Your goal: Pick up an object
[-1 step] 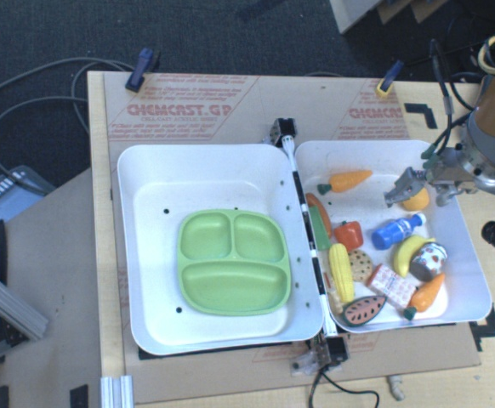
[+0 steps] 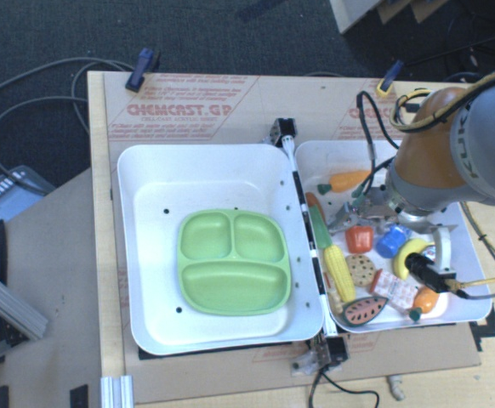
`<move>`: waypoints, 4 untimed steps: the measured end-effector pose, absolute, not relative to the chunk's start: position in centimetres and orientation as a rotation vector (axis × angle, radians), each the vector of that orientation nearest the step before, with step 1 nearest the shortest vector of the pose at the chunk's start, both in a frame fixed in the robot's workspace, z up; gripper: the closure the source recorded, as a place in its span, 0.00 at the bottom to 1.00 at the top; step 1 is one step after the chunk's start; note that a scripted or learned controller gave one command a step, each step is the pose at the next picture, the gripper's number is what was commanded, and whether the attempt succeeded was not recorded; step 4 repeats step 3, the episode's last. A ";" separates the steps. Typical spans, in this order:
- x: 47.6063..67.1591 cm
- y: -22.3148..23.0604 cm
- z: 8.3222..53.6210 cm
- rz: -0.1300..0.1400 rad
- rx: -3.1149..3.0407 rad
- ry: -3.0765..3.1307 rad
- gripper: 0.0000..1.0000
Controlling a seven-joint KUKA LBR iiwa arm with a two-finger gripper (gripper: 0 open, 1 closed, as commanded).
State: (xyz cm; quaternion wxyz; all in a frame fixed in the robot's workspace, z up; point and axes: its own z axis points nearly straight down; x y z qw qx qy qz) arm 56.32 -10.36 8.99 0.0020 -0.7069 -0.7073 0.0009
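- Camera view: two white bins are seen side by side on the bench; the left bin (image 2: 145, 185) holds a green divided plate (image 2: 233, 262).
- The right bin (image 2: 473, 308) is crowded with small toy foods, any of which could be picked: a corn cob (image 2: 338, 272), a watermelon slice (image 2: 363, 310), a cookie (image 2: 361, 268), a red piece (image 2: 359, 240), a blue piece (image 2: 390, 242), a yellow piece (image 2: 411, 251), a carrot (image 2: 348, 180) and a green stick (image 2: 318, 228).
- The arm (image 2: 452, 147) is extended from the right over the right bin.
- The gripper (image 2: 368, 213) is lowered among the items, just above the red piece; its opening cannot be told.
- No item is seen to be held.
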 end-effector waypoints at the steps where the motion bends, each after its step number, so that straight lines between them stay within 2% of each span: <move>1: 53.5 -9.6 8.4 0.001 -2.221 -2.220 0.00; 2: 53.6 -9.5 9.4 -0.001 -2.223 -2.220 1.00; 3: 54.3 -1.3 19.6 -0.003 -2.220 -2.223 1.00; 4: 54.3 -1.3 19.6 -0.003 -2.220 -2.223 1.00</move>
